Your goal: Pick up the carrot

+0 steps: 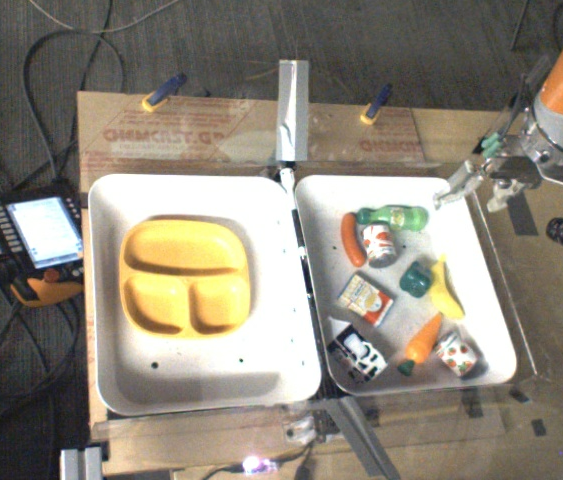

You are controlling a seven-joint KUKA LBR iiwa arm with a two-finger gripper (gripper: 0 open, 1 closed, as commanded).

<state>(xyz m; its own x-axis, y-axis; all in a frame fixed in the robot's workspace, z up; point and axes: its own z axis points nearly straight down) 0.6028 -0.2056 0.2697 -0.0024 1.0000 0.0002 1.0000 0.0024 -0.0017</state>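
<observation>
The carrot (423, 340) is orange with a green stem end and lies at a slant near the front right of the right bin (496, 298). A small can (458, 356) sits just to its right and a banana (447, 288) just behind it. My gripper (471, 196) hangs over the bin's back right corner, well behind the carrot. Its two fingers are spread apart, open, with nothing between them.
Also in the right bin are a green bottle (393, 217), a red sausage (353, 240), a can (378, 243), a teal piece (416, 279), a juice box (365, 299) and a black-and-white box (358, 353). A yellow divided tray (187, 276) lies in the left bin (106, 298).
</observation>
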